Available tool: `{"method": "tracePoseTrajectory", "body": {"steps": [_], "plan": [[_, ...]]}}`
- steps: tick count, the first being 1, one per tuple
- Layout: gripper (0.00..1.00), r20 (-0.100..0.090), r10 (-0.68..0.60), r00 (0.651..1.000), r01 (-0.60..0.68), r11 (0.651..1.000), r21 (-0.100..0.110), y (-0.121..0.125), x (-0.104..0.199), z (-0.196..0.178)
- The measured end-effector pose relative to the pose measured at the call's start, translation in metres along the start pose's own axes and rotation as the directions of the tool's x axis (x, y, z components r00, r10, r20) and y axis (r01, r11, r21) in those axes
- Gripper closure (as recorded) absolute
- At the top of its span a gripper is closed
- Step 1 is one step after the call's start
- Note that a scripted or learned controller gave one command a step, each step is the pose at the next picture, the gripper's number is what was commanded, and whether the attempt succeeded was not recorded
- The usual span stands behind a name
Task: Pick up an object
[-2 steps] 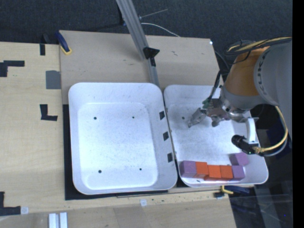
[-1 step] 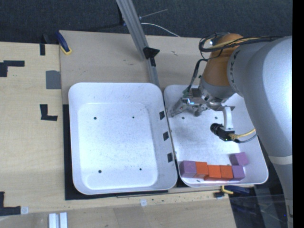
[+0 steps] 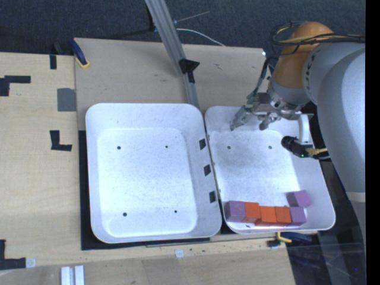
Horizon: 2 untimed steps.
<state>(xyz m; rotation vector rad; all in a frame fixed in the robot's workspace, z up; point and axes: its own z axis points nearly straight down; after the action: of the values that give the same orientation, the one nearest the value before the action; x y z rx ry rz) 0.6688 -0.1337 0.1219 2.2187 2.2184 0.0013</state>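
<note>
Arm [image 3: 338, 100] cut off at right edge. Tool [image 3: 252, 119] blurred, finger state unreadable. Blocks [image 3: 267, 212] at right bin's [image 3: 309, 177] near edge: count unclear.

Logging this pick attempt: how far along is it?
Nothing looks done. The blocks, purple and orange, lie in a row at the right bin's near edge. The end effector hangs over that bin's far edge, apart from them, with nothing between its fingers. Reaching, grasping and lifting are all left.

Blocks [image 3: 267, 211] along right bin [image 3: 309, 177] near edge.
</note>
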Motion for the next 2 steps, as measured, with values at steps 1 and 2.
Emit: {"method": "tracePoseTrajectory", "body": {"steps": [1, 2], "plan": [[0.0, 0.005, -0.005, 1.0, 0.005, 1.0, 0.013, 0.011, 0.04, 0.03], [0.0, -0.003, -0.001, 1.0, 0.001, 1.0, -0.001, -0.054, 0.056, -0.076]]}}
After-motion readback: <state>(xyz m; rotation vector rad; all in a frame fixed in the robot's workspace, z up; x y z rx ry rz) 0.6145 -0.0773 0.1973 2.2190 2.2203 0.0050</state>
